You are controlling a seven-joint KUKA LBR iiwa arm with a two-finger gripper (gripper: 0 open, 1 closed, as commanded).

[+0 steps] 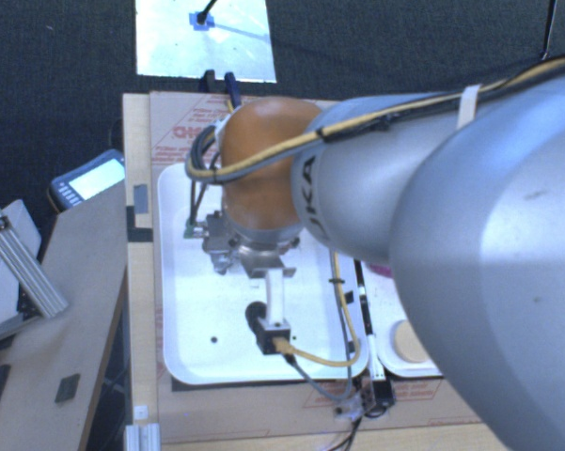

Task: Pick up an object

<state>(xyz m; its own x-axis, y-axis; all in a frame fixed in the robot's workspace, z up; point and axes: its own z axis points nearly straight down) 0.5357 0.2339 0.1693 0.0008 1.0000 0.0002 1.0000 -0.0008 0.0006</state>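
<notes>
The gripper (243, 250) hangs over the middle of a white bin (193, 299), seen from above, with the orange band of the arm (451, 214) covering most of it. How far it is open cannot be told from this angle, and nothing shows in its grasp or touching it. Just below and left of the gripper, a tiny dark speck (213, 338) lies on the bin floor, too small to identify. To the right of the gripper, past the bin's wall, the second bin (415, 371) is largely hidden by the grey arm. In it a round tan object (409, 342) shows, cut off by the arm, and a sliver of something pink (382, 271) peeks out higher up. Both bins sit on the table (169, 130).
</notes>
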